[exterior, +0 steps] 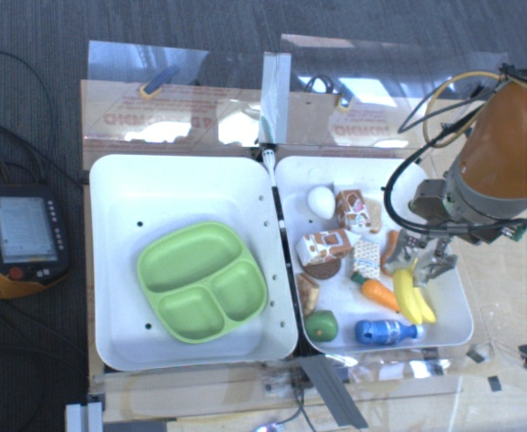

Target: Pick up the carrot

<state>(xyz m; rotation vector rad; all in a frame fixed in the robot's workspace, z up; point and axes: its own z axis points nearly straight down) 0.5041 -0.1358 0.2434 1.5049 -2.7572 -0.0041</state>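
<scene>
The carrot (378,292), orange with a green stub at its left end, lies in the right bin (461,327) between a patterned packet (366,257) and a yellow banana (414,297). My gripper (425,259) hangs above the banana's upper end, a little up and right of the carrot. Its fingers stand apart and open, with nothing held between them. The carrot is in plain sight and untouched.
The right bin also holds a white egg (321,201), small cartons (325,246), a brown sausage (390,250), a green fruit (322,326) and a blue bottle (387,332). A green divided plate (202,281) lies in the left bin (120,196).
</scene>
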